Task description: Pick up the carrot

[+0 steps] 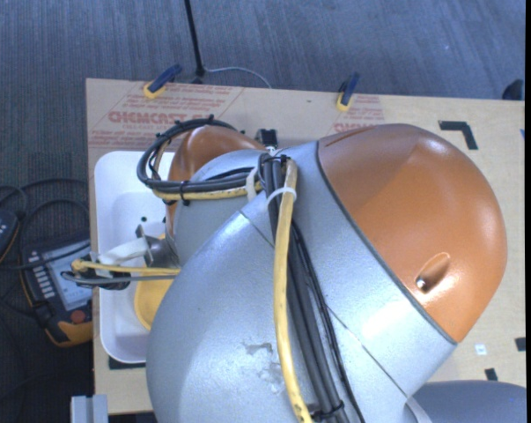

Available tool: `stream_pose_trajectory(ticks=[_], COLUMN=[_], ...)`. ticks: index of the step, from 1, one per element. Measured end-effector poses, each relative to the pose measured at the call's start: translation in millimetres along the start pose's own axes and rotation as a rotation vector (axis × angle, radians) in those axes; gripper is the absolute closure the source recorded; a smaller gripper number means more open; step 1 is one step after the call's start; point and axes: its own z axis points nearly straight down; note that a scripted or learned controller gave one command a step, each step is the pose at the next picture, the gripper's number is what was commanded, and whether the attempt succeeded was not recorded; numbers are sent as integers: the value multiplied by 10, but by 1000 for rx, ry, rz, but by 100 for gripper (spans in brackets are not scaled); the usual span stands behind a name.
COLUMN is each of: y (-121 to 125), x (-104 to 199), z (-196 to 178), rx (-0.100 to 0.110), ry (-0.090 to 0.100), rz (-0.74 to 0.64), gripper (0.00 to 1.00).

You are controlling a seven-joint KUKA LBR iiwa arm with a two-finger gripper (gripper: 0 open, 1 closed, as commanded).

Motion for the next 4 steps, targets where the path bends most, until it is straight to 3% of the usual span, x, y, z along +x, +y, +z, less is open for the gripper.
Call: stream_pose_trajectory(ticks=[1, 2, 3, 4], y=[181, 541, 37, 149], x=[36, -34, 196, 610], z=[268, 253, -147, -1541], rx=[20, 42, 0, -3], ry=[8, 25, 1, 10], rz=[-242, -240, -10, -220], gripper=[100, 100, 100, 100])
